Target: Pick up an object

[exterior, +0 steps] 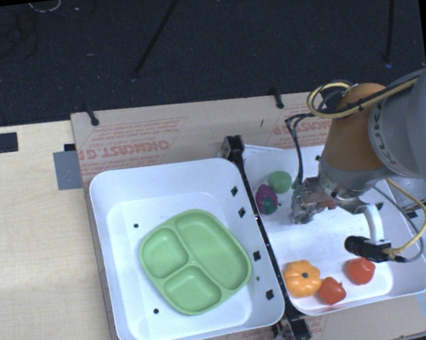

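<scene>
The arm point(383, 135) is reaching in from the right and hanging over the right bin point(415, 283), with its gripper point(308, 206) sitting low near the bin's upper left area. Whether the fingers are open or closed cannot be told from this view; nothing is visibly lying between them.

Candidate objects are lying in the right bin. A purple object point(266, 197) and a green ball point(280, 181) are resting just beside the gripper, to its left, near the divider between the bins. An orange pumpkin-like toy point(302, 277), a red object point(332, 290) and a red tomato-like toy point(359, 270) are sitting along the bin's lower edge, well apart from the gripper.

Judgement: the task is standing at the approach stage, with no grasp confirmed. The next move is likely calling for a sideways correction toward the purple object or the green ball, then a closing and a lift. The two are lying close together and near the bin wall, so a crowded or glancing grasp is a risk.

The left bin point(116, 201) is holding a green divided plate point(195, 261). Both bins are sitting on a cardboard sheet point(161, 133) over a pale wooden surface point(31, 267). Dark carpet point(180, 37) with trailing cables is showing beyond.
</scene>
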Available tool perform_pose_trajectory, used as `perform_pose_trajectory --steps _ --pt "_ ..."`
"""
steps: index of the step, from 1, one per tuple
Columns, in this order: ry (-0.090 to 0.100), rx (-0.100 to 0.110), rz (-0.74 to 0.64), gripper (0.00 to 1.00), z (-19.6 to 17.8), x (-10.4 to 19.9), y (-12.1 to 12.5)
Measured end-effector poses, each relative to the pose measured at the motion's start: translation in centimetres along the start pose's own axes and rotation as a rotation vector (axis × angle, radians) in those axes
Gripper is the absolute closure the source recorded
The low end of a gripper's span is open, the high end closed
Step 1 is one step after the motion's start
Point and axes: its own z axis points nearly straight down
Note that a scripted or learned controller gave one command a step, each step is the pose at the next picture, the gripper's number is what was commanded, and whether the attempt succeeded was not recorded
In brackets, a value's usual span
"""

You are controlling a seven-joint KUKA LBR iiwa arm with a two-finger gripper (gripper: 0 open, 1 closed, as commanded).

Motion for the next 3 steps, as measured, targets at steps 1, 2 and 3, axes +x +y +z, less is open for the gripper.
perform_pose_trajectory --steps 1,2,3 --pt "-0.002 -0.006 -0.002 1.00 -4.8 -0.6 0.8" --pt "-0.001 -0.007 -0.006 1.00 -9.4 0.1 0.5" --pt "-0.001 -0.006 -0.006 1.00 -13.7 0.4 0.4"
